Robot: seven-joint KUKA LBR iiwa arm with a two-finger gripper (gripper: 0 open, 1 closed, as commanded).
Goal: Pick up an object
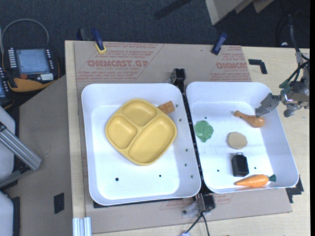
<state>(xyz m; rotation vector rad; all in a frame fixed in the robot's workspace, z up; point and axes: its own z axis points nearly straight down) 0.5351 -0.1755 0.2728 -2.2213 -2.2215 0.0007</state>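
Where it lies, the drumstick (249, 118) points its bone end up-left.

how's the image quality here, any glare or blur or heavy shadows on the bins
Camera view: light is even and soft; the two shallow white bins read bright but not blown out, with faint shadows under the yellow divided plastic plate and the orange toy carrot. The metal two-finger gripper at the right edge looks slightly soft; everything else is sharp.
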